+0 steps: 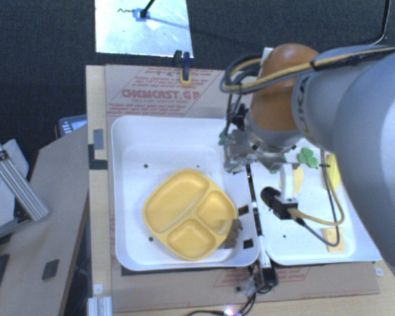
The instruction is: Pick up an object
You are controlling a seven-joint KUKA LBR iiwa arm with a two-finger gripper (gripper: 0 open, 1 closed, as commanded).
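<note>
Reading "CHEMCAST GP": cardboard sheet (pixel 159 92) behind bins.

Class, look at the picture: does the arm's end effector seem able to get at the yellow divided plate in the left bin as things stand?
Probably yes. The yellow divided plate lies open in the left bin with nothing on top, and the end effector hangs near the bins' shared edge, just above and right of it. A small brown object touches the plate's right rim.
</note>
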